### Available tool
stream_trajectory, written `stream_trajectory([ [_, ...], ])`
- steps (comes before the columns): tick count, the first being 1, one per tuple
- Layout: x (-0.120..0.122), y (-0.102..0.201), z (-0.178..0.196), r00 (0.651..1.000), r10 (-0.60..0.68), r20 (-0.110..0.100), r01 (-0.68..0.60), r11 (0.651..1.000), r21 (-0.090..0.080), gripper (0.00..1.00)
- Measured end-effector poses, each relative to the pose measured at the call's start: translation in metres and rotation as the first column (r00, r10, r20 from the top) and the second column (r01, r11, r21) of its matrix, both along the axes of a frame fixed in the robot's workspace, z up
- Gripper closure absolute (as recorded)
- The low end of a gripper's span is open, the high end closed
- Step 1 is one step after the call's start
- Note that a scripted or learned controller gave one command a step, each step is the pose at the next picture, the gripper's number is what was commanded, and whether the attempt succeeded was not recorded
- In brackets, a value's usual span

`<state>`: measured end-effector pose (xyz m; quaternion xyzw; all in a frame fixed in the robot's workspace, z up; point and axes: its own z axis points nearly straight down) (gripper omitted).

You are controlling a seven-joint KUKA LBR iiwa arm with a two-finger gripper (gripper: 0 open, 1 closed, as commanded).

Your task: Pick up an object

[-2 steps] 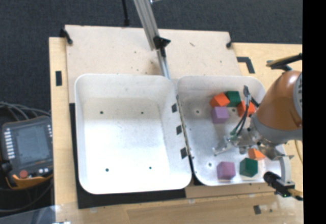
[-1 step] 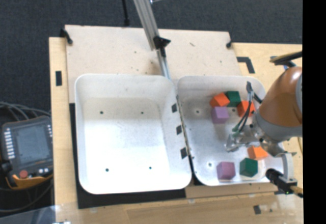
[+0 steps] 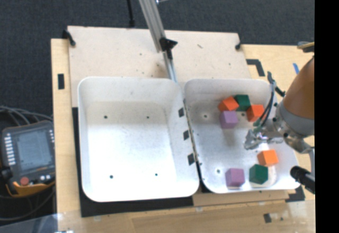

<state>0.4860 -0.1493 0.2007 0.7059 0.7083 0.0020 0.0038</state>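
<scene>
- The bench (image 3: 61, 136) is a light wood top, and two white bins sit on it side by side.
- The left bin (image 3: 132, 139) is a big white tray with small dark dots on its floor.
- The right bin (image 3: 204, 136) holds all the blocks.
- The robot arm (image 3: 299, 102) comes in from the right side, with its orange band up high and grey below.
- The gripper (image 3: 255, 139) hangs over the right bin, near the middle of the bin's right part.
- I cannot tell if the gripper is holding anything; it is too small and blurry to see.
- Near the top of the right bin, an orange block (image 3: 229, 104) touches a green block (image 3: 242, 101).
- A purple block (image 3: 229, 119) sits just below that orange one.
- Another orange block (image 3: 255, 112) sits just right of them, close to the arm.
- Just below the gripper sits one more orange block (image 3: 268, 157).
- At the bottom of the bin, a second purple block (image 3: 234, 177) sits beside a second green block (image 3: 258, 174).
- A grey metal pole (image 3: 151, 12) leans across the top of the bench.
- A grey hand controller (image 3: 29, 152) with a screen lies off the bench on the left.
</scene>
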Motion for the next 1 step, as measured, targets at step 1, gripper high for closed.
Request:
stream_trajectory([
  [1, 0.0022, -0.0012, 0.0430, 1.000, 0.001, -0.001, -0.001, 1.000, 0.000, 1.00],
])
